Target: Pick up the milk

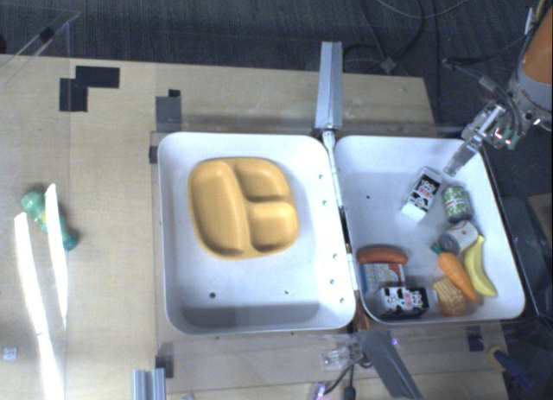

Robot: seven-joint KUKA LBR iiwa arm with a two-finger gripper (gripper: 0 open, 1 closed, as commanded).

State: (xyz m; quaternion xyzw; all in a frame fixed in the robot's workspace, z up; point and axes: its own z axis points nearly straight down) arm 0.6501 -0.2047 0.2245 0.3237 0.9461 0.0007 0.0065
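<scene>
**Overhead, the pincer hangs clear of the milk**

Here the arm point(537, 70) reaches in from the right, its orange band at the upper corner. The pincer point(462, 158) sits above the far right part of the right bin point(363, 161), fingers pointing down-left toward the milk; whether they are spread or pressed together I cannot tell, and nothing is seen between them.

The milk point(422, 194), a small white carton with black cow patches, lies tilted on the bin floor just below the pincer's tip, beside a green can point(456, 202). Nearer the front of the same bin lie a banana point(479, 266), a carrot point(458, 276), a sausage point(382, 256) and a second cow-patterned carton point(403, 301).

The left bin point(173, 217) holds a yellow divided tray point(244, 206). A green object point(39, 208) rests on the worktop point(95, 303) far left.
</scene>
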